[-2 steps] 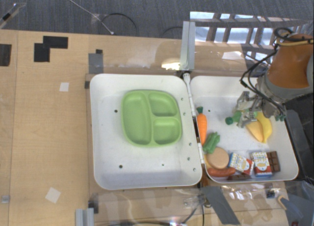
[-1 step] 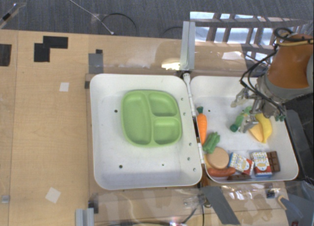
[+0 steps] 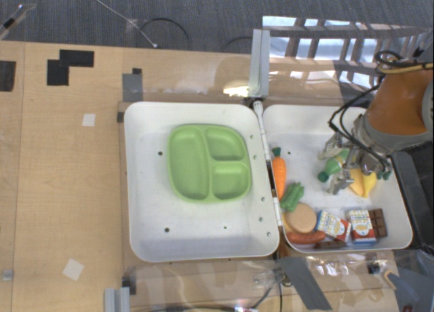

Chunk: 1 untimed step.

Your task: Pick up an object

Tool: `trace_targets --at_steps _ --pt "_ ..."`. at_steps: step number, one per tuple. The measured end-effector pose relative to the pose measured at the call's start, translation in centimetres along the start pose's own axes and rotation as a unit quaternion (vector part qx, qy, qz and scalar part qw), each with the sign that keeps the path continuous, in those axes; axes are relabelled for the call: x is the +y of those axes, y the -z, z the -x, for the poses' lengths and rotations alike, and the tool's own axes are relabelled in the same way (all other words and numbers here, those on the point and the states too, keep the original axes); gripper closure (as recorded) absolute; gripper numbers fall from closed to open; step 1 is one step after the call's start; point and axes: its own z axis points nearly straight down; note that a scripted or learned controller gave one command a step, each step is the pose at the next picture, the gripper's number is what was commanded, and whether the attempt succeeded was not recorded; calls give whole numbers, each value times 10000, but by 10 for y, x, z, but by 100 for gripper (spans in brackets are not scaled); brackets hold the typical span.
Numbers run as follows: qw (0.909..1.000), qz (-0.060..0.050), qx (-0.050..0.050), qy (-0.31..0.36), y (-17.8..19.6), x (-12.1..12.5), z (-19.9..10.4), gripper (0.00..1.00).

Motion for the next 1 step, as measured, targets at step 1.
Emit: trace_targets --at_steps 1 --pt "10000 -16 -79 35 16 1 6 100"
